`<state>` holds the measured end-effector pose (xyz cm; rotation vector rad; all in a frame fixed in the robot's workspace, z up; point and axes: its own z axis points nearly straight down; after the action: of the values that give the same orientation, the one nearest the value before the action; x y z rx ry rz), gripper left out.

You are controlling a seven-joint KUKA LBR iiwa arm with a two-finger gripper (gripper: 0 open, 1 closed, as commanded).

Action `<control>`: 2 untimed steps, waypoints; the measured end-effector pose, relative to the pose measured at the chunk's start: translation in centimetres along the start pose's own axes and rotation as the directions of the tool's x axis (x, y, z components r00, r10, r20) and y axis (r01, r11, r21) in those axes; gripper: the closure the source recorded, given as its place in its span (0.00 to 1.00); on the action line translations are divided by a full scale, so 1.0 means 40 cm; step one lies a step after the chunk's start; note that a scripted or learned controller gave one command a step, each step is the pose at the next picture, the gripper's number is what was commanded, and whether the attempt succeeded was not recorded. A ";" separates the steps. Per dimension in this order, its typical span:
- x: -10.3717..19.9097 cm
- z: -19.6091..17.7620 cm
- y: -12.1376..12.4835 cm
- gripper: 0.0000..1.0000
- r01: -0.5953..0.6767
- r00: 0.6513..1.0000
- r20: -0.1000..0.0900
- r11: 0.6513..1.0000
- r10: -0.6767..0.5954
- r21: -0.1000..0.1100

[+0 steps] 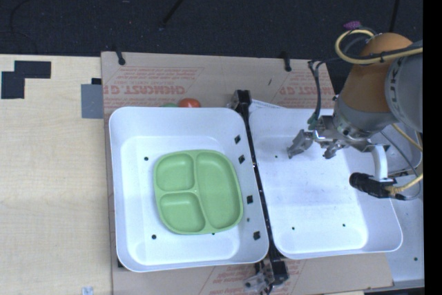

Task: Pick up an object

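Well left of the pincer, a green divided plate [198, 191] lies flat in the left bin [131, 148]. A small red-orange object [189, 103] peeks from behind that bin's far rim. The pincer [314, 146] hangs over the right bin [311, 217], fingers spread apart, nothing between them.

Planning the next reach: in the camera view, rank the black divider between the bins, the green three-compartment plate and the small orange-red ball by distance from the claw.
1. Black divider, just left of the claw.
2. Orange-red ball, behind the left bin's far rim.
3. Green three-compartment plate, in the left bin; close to the ball's distance, so this order is uncertain.
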<state>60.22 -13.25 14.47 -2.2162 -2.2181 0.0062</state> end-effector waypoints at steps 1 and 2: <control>0.004 0.135 -0.003 0.00 -0.001 1.000 0.000 1.000 0.001 0.001; 0.001 0.101 0.000 1.00 -0.003 1.000 0.000 1.000 0.003 -0.003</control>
<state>60.20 -13.19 10.42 -2.2209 -2.2166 0.0036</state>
